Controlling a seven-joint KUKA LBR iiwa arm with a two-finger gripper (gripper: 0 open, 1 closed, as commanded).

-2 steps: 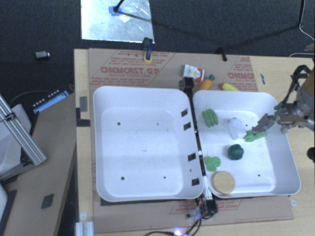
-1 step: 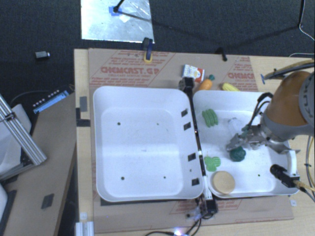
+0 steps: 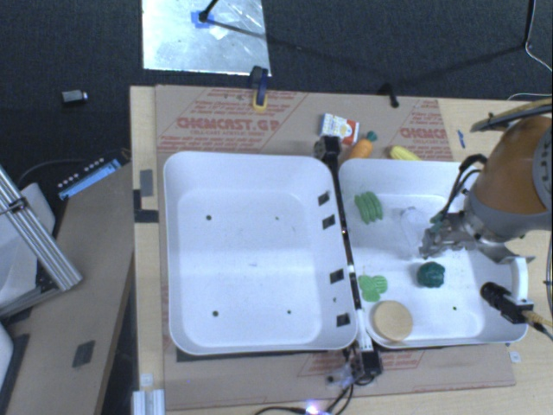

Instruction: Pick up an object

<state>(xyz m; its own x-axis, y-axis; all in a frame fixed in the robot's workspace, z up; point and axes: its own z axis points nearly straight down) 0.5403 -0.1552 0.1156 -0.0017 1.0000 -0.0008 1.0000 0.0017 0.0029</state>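
The right bin holds a dark green rounded object, a light green ridged piece near its left wall, another light green piece lower down, and a tan round disc in the front left corner. My gripper hangs low in this bin, just above and slightly left of the dark green object. I see nothing held in it. The arm with its orange band reaches in from the right.
The left bin sits beside the right one, with a black-clipped divider between them. Behind the bins on the cardboard lie a white and red box, an orange item and a yellow item.
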